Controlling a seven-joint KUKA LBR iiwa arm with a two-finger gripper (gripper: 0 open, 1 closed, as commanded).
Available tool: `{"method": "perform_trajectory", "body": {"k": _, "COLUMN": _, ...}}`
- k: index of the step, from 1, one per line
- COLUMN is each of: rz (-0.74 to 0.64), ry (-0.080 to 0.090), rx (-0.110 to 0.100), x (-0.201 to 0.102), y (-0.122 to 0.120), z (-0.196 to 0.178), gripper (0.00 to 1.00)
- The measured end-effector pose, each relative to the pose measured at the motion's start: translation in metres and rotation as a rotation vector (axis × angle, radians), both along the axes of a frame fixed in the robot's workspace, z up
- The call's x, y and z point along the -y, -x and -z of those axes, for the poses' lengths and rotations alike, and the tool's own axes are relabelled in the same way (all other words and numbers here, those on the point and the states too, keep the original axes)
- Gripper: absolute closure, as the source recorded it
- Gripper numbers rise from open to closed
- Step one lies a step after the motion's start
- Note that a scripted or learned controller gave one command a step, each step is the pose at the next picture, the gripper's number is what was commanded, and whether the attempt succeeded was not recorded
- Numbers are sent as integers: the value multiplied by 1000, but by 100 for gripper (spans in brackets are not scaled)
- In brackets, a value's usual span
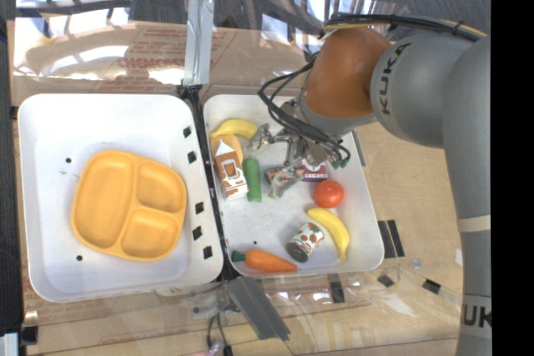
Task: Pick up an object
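The right bin (pixel 367 242) holds several toy foods. A yellow banana (pixel 234 129) lies at its far left, and beside it are an orange and white carton (pixel 228 167) and a green cylinder (pixel 253 179). A red tomato (pixel 329 193), a second banana (pixel 331 229), a small can (pixel 305 242) and a carrot (pixel 265 261) lie nearer the front. My gripper (pixel 269 158) hangs low over the bin's middle, just right of the carton and the green cylinder. Its fingers are spread open with nothing between them. A small red and white item (pixel 315 172) sits partly under the wrist.
The left bin (pixel 50 129) holds a yellow compartment tray (pixel 129 204). A black divider (pixel 204 179) runs between the bins. The arm's orange band (pixel 342 79) and cables overhang the right bin's far side. Brown cardboard (pixel 125 54) lies behind the bins.
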State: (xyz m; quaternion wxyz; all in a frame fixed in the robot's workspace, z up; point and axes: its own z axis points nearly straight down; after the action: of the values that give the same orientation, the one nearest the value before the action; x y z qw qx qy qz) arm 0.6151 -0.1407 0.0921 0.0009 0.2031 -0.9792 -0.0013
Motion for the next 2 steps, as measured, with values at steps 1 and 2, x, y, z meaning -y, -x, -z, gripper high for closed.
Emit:
{"method": "perform_trajectory", "body": {"k": 1, "rz": 20, "ry": 2, "rx": 7, "x": -49, "y": -12, "z": -38, "gripper": 0}}
{"method": "perform_trajectory", "body": {"k": 2, "rz": 197, "ry": 3, "rx": 13, "x": -41, "y": 4, "z": -29, "gripper": 0}}
